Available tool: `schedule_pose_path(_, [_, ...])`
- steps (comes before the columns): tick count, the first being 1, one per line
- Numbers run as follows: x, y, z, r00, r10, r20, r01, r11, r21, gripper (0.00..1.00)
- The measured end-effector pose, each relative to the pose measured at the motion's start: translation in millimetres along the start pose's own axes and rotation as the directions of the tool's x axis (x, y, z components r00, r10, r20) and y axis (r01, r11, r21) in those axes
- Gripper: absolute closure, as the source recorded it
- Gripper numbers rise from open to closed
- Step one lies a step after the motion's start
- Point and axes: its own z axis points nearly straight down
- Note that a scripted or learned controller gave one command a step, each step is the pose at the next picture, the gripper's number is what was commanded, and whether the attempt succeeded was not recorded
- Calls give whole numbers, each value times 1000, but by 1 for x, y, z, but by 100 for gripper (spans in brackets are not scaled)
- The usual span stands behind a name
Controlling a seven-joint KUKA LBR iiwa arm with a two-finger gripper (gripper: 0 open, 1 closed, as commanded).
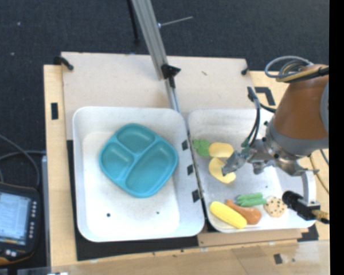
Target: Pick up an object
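Beneath, on the right bin (218,119), a yellow piece (220,171) lies just left of the hand (234,164), whose grip state cannot be told.

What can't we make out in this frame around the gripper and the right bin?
- Gripper, camera view: too small and blurred, over the yellow piece, to show contact.
- Right bin: its right side is hidden under the arm.
- Orange item: partly covered by the green item and the yellow banana-like toy, shape unclear.
- Cookie-like item: too small for detail.
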Motion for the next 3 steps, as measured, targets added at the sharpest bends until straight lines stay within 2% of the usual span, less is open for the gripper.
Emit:
schedule_pose_path(1, [0, 0, 0, 1000, 2, 0, -2, 1000, -1, 0])
schedule_pose_path(3, [-4, 0, 116, 1000, 4, 2, -4, 1000, 7, 0])
